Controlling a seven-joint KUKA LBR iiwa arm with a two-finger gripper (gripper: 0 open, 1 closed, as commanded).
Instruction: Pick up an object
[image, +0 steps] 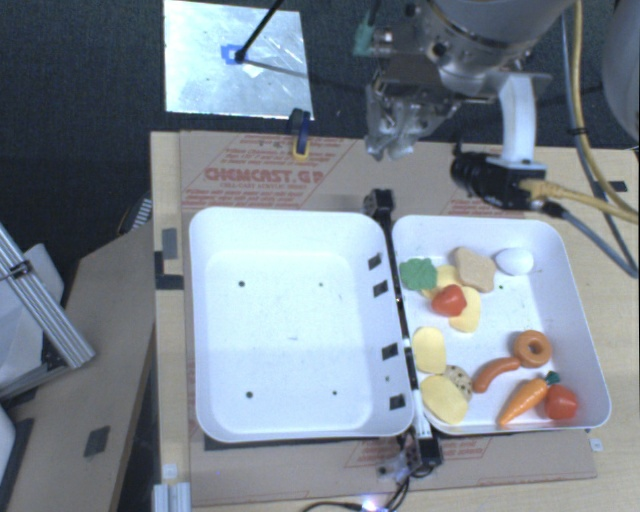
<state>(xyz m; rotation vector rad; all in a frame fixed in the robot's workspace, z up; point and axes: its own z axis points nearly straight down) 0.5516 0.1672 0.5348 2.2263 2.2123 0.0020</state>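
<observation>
Nearest the camera, along the right bin's (575, 290) front edge: a carrot (524, 397) with a tomato (562, 402) touching its top end, a sausage (492, 373), and a yellow piece (444, 397) beside a speckled cookie (459, 379). Farther back lie a donut (531, 348), a second yellow piece (430, 349), a red pepper (450, 299), a green leaf (418, 273), a bread slice (474, 268) and a white egg (514, 261). The left bin (285, 320) sits alongside.

The gripper (392, 128) hangs above the bench behind the bins, well apart from every item and carrying nothing; whether it is spread or closed cannot be told (the tips are blurred).

Judgement: all items look like light, rigid plastic toys with smooth, likely slippery skins. The sausage is the soundest candidate, lying clear of its neighbours; grip across its narrow middle. The egg would probably squirt out of a pinch.
</observation>
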